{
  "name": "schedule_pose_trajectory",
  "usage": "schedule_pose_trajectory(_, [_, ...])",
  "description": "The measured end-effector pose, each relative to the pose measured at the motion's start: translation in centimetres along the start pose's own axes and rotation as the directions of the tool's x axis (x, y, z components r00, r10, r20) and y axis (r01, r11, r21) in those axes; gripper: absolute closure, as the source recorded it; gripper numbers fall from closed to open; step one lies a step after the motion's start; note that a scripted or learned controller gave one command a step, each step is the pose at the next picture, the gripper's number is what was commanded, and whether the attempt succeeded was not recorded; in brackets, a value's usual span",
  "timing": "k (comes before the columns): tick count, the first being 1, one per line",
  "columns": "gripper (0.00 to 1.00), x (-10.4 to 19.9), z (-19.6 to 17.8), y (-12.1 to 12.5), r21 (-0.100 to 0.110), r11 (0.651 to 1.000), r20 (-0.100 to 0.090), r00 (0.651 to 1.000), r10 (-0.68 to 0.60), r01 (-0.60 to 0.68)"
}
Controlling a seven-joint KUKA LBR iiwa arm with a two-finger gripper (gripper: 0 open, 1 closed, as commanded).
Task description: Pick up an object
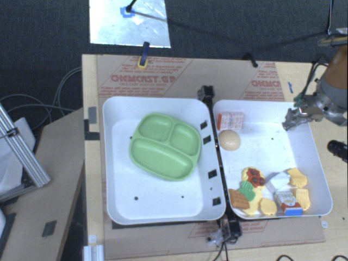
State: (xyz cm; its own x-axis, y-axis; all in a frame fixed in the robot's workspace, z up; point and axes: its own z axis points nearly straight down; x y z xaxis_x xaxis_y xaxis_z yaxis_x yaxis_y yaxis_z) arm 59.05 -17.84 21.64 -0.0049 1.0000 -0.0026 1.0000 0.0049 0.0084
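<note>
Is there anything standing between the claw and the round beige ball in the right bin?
Nothing visible does. The claw hovers at the right bin's upper right; bare white floor lies between it and the ball.

Colours on the bench

Pale green divided plate in white left bin; white right bin holds beige egg, red-and-white packet, yellow, orange, red, green toy foods; brown cardboard, red lettering.

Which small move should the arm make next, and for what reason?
Probably move the gripper left along the right bin until it stands above the beige ball. The ball lies apart from the crowded pile of toys, so it seems the easier target.
</note>
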Motion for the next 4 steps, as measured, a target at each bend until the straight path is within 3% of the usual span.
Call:
schedule_pose_trajectory(1, [1.0, 0.0, -0.9, 0.1, 0.005, 1.0, -0.002, 1.0, 0.0, 0.0])
schedule_pose_trajectory(2, [1.0, 5.2, -1.9, 1.6, 0.004, 1.0, -0.004, 1.0, -0.005, 0.005])
schedule_pose_trajectory(3, [1.0, 9.7, -0.2, 3.8, 0.005, 1.0, -0.003, 1.0, -0.005, 0.005])
schedule_pose_trajectory(4, [1.0, 11.6, -1.8, 4.1, 0.005, 1.0, -0.003, 1.0, -0.002, 0.002])
